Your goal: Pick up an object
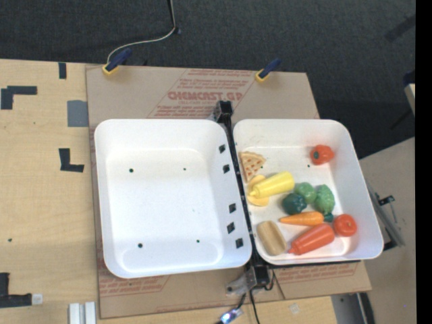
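The right bin (351,147) holds several toy foods. A red tomato (322,154) lies near its far right corner. A waffle slice (252,163) sits by the left wall, with a yellow corn piece (271,185) just below it. Green broccoli pieces (309,196) lie in the middle, an orange carrot (302,219) under them. A large red pepper (312,239), a small red tomato (345,225) and a tan bread roll (271,237) sit along the near wall.
The left bin (162,194) sits beside the right one on a cardboard sheet (196,93) held by two clamps at the far edge. A cable runs across the dark floor behind. Black clips join the bins along the middle.
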Tool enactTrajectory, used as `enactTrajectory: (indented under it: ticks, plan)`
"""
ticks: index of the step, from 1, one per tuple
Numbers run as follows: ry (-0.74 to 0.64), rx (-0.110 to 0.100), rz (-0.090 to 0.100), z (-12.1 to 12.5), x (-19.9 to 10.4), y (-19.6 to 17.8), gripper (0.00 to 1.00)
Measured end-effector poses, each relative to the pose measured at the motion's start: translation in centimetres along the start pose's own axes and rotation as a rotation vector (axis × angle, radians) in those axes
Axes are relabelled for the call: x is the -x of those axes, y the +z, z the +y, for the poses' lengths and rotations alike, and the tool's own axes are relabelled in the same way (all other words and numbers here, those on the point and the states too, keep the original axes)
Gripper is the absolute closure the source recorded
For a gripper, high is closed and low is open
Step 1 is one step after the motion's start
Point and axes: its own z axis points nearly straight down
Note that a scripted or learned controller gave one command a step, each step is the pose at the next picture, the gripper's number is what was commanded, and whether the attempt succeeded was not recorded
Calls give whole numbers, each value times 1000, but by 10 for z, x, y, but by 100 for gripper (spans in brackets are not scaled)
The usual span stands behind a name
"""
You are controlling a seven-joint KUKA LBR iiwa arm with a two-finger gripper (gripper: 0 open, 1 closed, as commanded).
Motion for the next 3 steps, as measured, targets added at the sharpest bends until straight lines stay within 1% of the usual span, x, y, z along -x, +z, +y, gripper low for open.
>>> enactTrajectory:
  ticks: [2, 3]
  plan:
    - [-3, 0, 0, -56, -1, 0, 100]
    - [-3, 1, -1, -55, -1, 0, 0]
